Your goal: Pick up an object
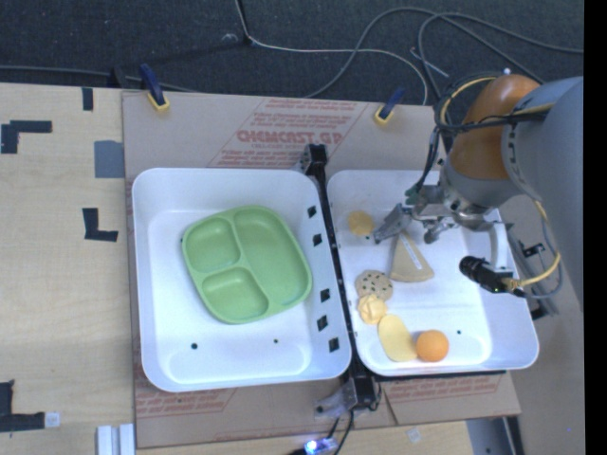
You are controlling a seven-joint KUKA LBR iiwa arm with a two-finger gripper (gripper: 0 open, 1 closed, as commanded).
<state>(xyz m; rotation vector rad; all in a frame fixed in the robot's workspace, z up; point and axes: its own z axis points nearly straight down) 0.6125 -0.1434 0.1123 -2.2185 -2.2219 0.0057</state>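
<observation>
My gripper (411, 231) hangs over the upper middle of the right bin (503, 325), open, with one finger (387, 227) reaching left and the other on the right. Nothing is between them. Just below it lies a tan wedge-shaped piece (411, 264). A small yellow item (360, 223) sits left of the left finger. Further down are a speckled cookie (374, 282), a small yellow piece (372, 308), a long pale yellow item (395, 337) and an orange ball (432, 346).
A green divided plate (247, 263) lies in the left bin (161, 349). A black divider (327, 263) runs between the bins. The arm's grey body and orange band (493, 131) stand over the right bin's far right corner, with cables trailing behind.
</observation>
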